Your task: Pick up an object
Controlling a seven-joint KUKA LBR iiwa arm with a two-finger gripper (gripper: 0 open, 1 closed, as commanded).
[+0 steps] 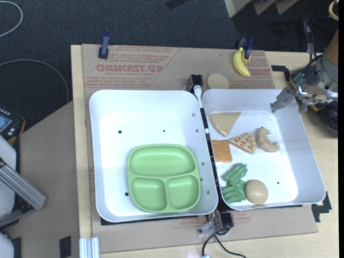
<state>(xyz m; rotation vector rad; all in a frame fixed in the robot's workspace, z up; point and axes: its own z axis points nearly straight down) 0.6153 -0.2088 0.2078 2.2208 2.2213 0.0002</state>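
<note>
The end effector, spread and gripping nothing, is held over the right white bin's upper edge, presumably for descent.

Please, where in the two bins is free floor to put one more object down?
Left bin: bare floor along its back and left side, around the green tray. Right bin: bare along the back and right side. Crowded: its front-left part, where the toy foods lie close together.
</note>
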